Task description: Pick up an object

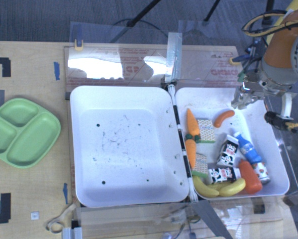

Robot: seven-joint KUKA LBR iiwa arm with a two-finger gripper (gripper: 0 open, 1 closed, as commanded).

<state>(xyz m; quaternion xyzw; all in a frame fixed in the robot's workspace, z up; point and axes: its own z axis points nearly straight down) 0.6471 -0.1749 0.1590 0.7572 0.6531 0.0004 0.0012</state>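
One arm reaches in from the right, and its hand (242, 101) hangs over the far right part of the right bin (280, 148), near the bin's back wall. Whether the hand is apart or together cannot be told at this angle, and nothing is seen between its tips. All reference below is to the small orange sausage (223, 117), the nearest item to the hand. It lies on the bin floor just beside the hand, on the hand's near-left side, apart from it. Its long axis runs on a slant, low end to the left, high end toward the hand. Left of the sausage stand two carrots (191, 124), end to end along the wall that divides the bins, with a checked cloth (206, 129) between them and the sausage. Nearer the camera than the sausage lie a blue bottle (248, 150), two black-and-white cartons (228, 152), a red pepper (251, 177) and a banana (223, 188) at the front wall. The left bin (89, 103) sits well to the left of the sausage, and a green divided plate (24, 131) rests on the worktop (29, 59) further left. Judgement: the sausage is the likely target, as it lies clear of its neighbours. The coming move would call for a short shift toward the near left, with the grip set across the slanted axis. A grip along that axis would likely slip off the rounded ends.
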